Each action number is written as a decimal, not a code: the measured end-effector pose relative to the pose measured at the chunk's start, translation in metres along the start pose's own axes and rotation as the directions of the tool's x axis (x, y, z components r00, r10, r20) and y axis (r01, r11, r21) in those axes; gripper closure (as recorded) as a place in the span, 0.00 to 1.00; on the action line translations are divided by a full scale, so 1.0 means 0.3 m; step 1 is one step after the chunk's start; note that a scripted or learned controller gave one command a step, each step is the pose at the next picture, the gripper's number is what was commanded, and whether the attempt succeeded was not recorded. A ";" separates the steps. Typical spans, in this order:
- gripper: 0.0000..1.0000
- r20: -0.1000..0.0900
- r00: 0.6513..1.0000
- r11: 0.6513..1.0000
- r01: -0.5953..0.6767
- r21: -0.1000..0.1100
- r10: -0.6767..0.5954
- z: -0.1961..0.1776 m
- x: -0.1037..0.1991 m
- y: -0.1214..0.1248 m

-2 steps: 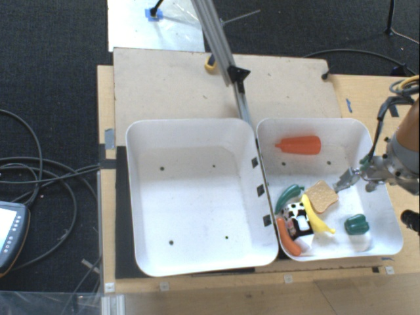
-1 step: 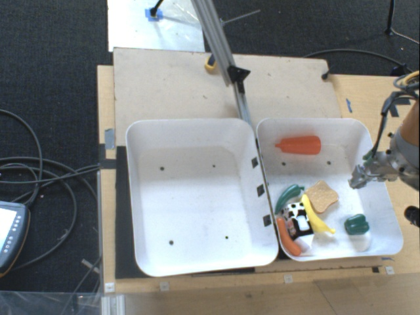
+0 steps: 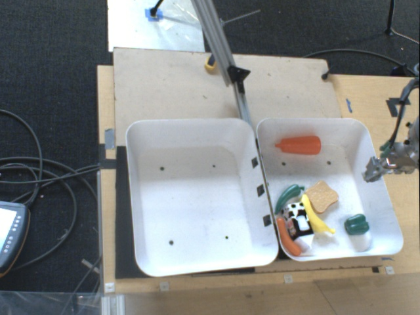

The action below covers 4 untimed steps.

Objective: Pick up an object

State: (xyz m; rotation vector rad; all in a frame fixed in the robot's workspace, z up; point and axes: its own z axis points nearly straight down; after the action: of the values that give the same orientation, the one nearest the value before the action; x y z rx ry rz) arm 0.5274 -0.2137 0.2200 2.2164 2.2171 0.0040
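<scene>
Two white bins: left bin [image 3: 197, 133], right bin [image 3: 354, 128]. Right bin holds: one orange bottle [image 3: 298, 145], one bread slice [image 3: 321, 197], one banana [image 3: 315, 218], one green pepper [image 3: 356, 224], one carrot [image 3: 287, 235].

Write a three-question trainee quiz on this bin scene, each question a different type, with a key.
1. True or false: the orange carrot-shaped toy lies in the left bin.
2. Multiple choice: the bread slice lies beside which item? A) yellow banana B) blue tape C) tablet
3. Fill in: the hand is at the right bin's ____ rim.

Key: 1 false, it lies in the right bin. 2 A. 3 right, over the edge and apart from the green pepper and the other toys.
</scene>
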 end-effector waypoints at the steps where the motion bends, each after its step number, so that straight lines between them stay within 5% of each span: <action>1: 1.00 0.001 1.000 1.000 0.005 -0.002 -0.005 -0.181 -0.003 0.008; 4: 1.00 -0.006 1.000 1.000 0.012 0.005 -0.012 -0.095 0.566 0.062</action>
State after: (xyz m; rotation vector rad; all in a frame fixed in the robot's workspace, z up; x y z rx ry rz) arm 0.5458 -0.0438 0.2482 2.2085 2.2355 0.0048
